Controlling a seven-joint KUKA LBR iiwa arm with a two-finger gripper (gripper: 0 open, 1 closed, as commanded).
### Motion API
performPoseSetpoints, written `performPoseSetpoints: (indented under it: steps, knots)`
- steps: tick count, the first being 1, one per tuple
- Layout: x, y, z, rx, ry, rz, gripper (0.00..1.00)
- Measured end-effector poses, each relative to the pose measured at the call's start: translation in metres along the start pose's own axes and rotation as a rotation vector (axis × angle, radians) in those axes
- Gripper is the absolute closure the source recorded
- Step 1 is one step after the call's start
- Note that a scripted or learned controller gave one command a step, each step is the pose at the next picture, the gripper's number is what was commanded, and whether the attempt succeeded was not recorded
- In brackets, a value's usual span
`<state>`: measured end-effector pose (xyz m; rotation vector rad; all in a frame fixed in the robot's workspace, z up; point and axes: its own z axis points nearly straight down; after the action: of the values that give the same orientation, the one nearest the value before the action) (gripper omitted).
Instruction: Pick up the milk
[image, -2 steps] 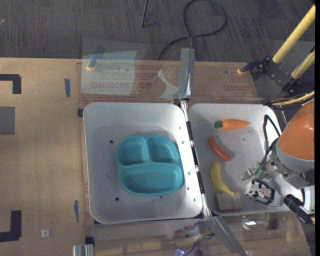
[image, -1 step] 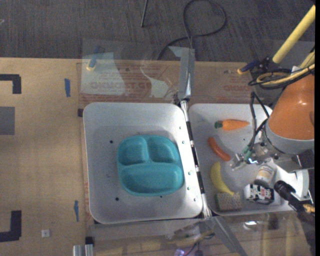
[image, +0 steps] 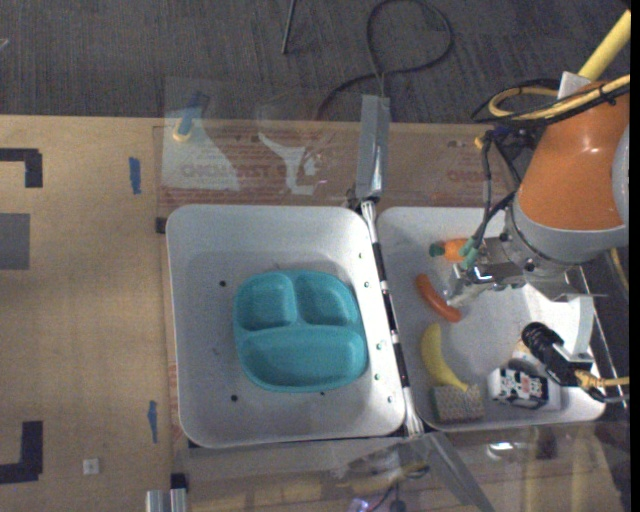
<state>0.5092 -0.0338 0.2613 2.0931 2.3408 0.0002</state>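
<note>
Left bin (image: 190, 330) holds a teal tray (image: 298, 330); right bin (image: 405, 235) holds milk (image: 520, 385) and banana (image: 438, 358); tool (image: 475, 280) state unclear.

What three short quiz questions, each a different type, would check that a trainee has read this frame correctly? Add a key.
1. True or false: the teal divided plate lies in the left bin.
2. Multiple choice: the milk carton lies in the right bin at its (A) far left corner, (B) centre, (C) near right corner.
3. Fill in: the yellow item just left of the milk carton, next to the grey sponge, is a ____.

Key: 1 true. 2 C. 3 banana. The gripper hangs over the sausage, away from the milk carton.
</note>
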Motion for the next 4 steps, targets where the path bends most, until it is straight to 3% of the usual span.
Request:
performPoseSetpoints:
  steps: [1, 2, 3, 4]
  knots:
    - [-0.044, -0.015, -0.174, -0.001, -0.001, -0.079, 1.0]
    - [-0.117, -0.043, 0.017, 0.001, 0.001, -0.093, 1.0]
    - [-0.138, -0.045, 0.039, 0.003, 0.002, 0.137, 1.0]
    - [-0.084, -0.039, 0.029, 0.002, 0.002, -0.037, 1.0]
